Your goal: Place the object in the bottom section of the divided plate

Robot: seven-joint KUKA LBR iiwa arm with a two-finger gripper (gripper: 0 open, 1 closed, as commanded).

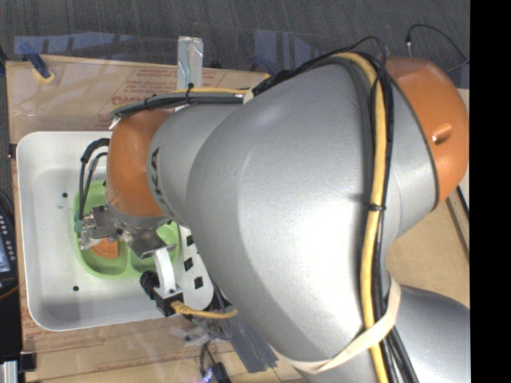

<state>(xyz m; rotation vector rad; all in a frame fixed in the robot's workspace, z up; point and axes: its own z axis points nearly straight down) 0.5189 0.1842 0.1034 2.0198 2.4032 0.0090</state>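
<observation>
A lime-green divided plate (109,268) lies in the left white bin (44,214), mostly covered by the arm. An orange object (104,249) rests in the plate's near section, just under the wrist. My gripper (102,223) hangs low over the plate, directly above and touching or nearly touching the orange object. The orange wrist band (132,166) and the grey arm body (303,214) hide the rest of the plate and the right bin.
The bin's white walls rise at the left and front edges. A cardboard-covered bench (96,82) lies behind the bin, with a silver upright post (190,58) on it. Black and yellow cables (375,134) run along the arm.
</observation>
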